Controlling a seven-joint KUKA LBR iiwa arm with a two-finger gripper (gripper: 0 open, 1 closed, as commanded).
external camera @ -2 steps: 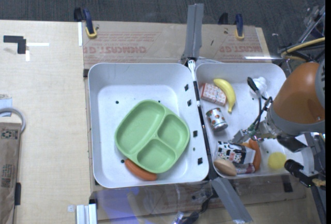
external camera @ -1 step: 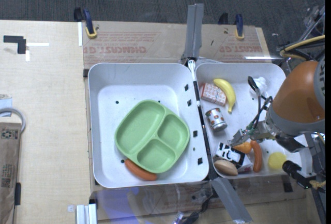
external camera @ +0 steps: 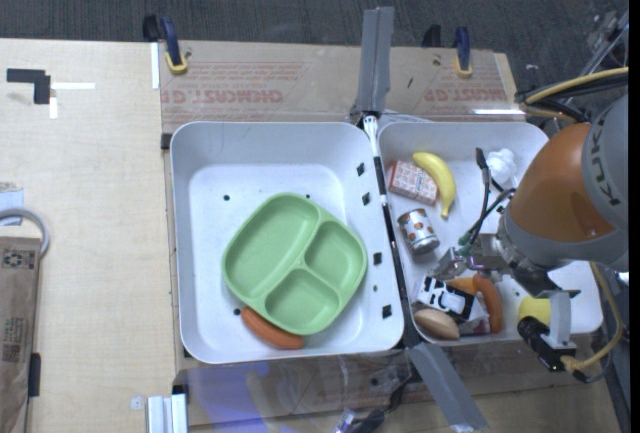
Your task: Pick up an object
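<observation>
Nearly on target: the claw hangs low over the front heap in the right bin

Down in the right bin, the gripper sits low over the front of the pile, its metal parts just above a black-and-white packet and an orange sausage. The sausage looks the likeliest thing to pick. It lies just in front of the claw and a little toward the arm's side, its long axis running roughly front to back, so a grip would need to close across its short width. A brown bun sits beside the packet at the front rim, touching or nearly touching it.

Whether the claw is apart or together I cannot tell; the wrist and cables hide too much, and nothing shows plainly clamped in it.

Farther back and well apart from the claw lie a small tin can, a red box and a banana. These are easier singles, perhaps, but not where the arm is aimed.

In the left bin, a green divided plate rests partly over another sausage.
</observation>
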